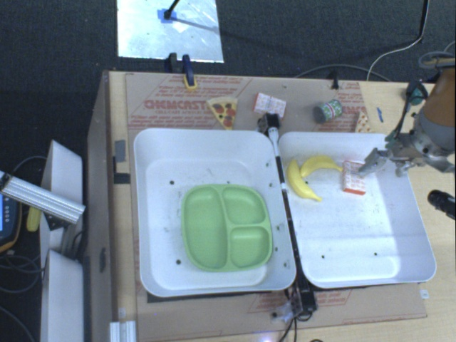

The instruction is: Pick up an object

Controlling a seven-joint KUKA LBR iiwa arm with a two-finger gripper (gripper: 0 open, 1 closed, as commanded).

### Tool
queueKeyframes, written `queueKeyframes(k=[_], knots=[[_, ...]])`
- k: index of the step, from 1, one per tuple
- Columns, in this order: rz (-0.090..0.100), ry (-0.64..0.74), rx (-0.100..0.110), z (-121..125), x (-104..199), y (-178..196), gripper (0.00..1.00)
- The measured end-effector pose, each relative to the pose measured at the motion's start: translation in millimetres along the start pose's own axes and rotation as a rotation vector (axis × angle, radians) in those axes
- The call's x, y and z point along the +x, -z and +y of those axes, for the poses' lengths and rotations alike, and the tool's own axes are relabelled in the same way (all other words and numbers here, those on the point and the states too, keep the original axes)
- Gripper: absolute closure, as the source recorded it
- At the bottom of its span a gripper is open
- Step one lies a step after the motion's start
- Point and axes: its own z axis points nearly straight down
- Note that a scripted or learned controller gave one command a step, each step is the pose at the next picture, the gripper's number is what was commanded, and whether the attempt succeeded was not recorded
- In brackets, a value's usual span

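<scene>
In the right bin [399, 262], a small red and white box [353, 178] lies near the back, with two yellow bananas [308, 177] just to its left. My gripper [385, 165] hovers at the bin's back right, immediately right of the box. It looks open with nothing between its fingers, and one finger [370, 162] reaches toward the box's upper right corner. The left bin [153, 191] holds a green divided plate [228, 226].
On the bench behind the bins lie a toy pizza slice [223, 110], a small white packet [269, 104], a green can [329, 110] and a flat orange piece [362, 122]. A black and white divider [279, 169] runs between the bins.
</scene>
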Motion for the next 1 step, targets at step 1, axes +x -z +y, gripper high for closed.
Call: queueKeyframes(k=[1], knots=[[-0.002, 0.001, -0.008, 34.3, 49.2, -84.9, 0.0]])
